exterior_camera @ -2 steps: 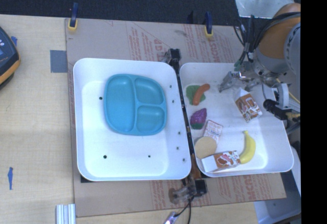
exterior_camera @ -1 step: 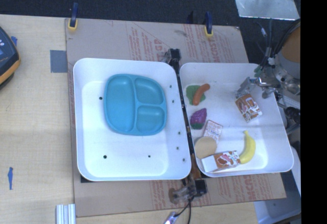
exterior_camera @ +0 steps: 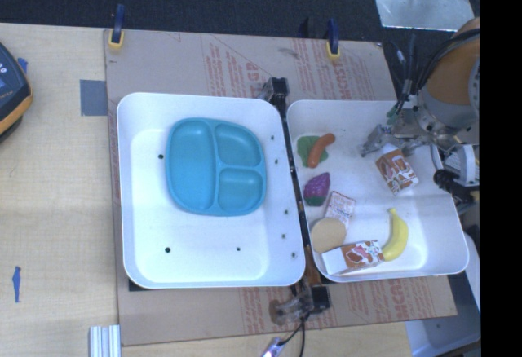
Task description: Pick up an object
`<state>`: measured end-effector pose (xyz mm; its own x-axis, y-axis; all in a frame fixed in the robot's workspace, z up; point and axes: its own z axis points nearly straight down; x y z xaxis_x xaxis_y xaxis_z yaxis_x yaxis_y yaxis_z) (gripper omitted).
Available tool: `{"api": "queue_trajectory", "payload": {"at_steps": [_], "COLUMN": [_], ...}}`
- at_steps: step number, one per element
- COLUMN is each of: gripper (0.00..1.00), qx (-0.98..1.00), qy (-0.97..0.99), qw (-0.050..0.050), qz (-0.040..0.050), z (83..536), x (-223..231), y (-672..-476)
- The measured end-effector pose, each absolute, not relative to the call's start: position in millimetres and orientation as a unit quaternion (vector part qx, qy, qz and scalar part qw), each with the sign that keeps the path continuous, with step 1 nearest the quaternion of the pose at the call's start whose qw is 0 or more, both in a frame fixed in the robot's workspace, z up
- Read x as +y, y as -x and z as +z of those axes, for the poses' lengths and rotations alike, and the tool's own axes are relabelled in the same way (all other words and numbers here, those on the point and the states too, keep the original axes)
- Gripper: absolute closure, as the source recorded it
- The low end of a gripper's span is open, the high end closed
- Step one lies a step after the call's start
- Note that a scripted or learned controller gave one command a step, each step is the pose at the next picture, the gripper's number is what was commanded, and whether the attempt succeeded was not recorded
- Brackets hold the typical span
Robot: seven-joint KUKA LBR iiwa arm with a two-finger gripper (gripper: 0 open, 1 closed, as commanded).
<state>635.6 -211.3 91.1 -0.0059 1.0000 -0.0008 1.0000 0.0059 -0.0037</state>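
Gripper (exterior_camera: 390,138) over the right bin (exterior_camera: 444,266); finger state: cannot tell.
Brown-and-white carton (exterior_camera: 396,171) lies just below the gripper, long axis tilted upper-left to lower-right; banana (exterior_camera: 396,236) lies nearer the front.

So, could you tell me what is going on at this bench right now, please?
A robot arm reaches in over the right bin, its tool low near the far side, just above a small brown and white packet. The banana, purple toy, carrot, round biscuit and other packets lie loose in that bin. The left bin holds a blue divided plate. Nothing looks picked up yet.
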Motion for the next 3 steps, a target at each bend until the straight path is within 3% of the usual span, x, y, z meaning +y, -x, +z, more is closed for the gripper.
{"api": "queue_trajectory", "payload": {"at_steps": [1,2,3], "gripper": [0.0,0.0,0.0], "qx": [-0.709,-0.709,-0.708], "qy": [0.705,0.705,0.706], "qw": [0.001,0.001,0.001], "qz": [0.0017,0.0006,0.0014], "z": [91.9,92.5,104.1], "x": [-211.6,-186.3,-212.4], "y": [-600.7,-644.4,-602.9]}}
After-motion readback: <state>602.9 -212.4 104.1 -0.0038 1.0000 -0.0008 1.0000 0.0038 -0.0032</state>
